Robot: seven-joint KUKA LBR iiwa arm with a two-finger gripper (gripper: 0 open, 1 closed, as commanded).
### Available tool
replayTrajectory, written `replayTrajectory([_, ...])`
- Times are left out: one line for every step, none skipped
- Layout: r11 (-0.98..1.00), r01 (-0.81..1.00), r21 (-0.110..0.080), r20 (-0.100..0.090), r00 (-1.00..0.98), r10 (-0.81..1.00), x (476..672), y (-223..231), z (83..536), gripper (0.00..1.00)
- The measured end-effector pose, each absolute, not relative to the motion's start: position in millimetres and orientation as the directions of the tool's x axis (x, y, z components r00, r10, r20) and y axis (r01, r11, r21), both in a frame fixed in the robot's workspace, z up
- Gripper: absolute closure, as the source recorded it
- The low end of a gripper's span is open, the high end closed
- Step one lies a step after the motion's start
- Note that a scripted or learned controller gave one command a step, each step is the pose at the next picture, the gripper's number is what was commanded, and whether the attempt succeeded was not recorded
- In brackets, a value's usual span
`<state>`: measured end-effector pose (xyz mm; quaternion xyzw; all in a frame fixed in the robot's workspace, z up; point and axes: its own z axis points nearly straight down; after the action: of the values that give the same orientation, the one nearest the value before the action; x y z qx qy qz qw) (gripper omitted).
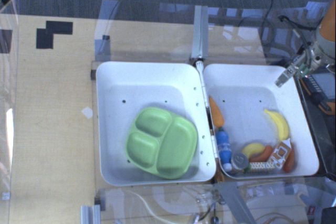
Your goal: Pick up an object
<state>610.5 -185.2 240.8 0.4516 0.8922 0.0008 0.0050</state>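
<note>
1. The right bin (247, 81) is carrying all the small stuff, and it's crowding along the near wall and the left wall. A carrot (216, 111) is lying against the divider side, and a blue bottle (223, 145) is sitting just below it, running lengthwise along the same wall.
2. A round grey can (240, 161) is sitting at the bottom of the bottle, with a lemon (252, 149) just beside it and a reddish sausage-shaped piece (264, 153) touching the lemon. A small orange-and-white carton (281, 151) is leaning in the near right corner, with another red piece (289, 161) tucked against it. It's a tight pile, and things are touching each other.
3. The banana (278, 123) is lying a bit apart from that pile, toward the right wall, curving down the bin. It's the least boxed-in item.
4. The left bin (113, 86) is holding a green divided plate (161, 141), tilted toward the near right corner.
5. The gripper (287, 75) is hanging over the far right corner of the right bin, with the orange band on the arm (328, 34) peeking in from the right. The fingers are too small and blurry for me, so I can't tell if they're spread or closed. Nothing is visibly between them.
6. The banana is sitting well below the gripper in the view, nearer the camera, not touching it.
7. The far half of the right bin is showing bare white floor, so that's the open room. The near edge is where it's cramped.
</note>
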Motion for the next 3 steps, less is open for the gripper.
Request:
replayTrajectory([0.561, 0.828, 0.008, -0.011, -0.561, 0.828, 622.7, -202, 257, 1.0])
replayTrajectory([0.561, 0.828, 0.008, -0.01, -0.561, 0.828, 622.7, -202, 257, 0.0])
replayTrajectory([0.632, 0.775, 0.004, -0.005, -0.632, 0.775, 603.0, -204, 149, 0.0])
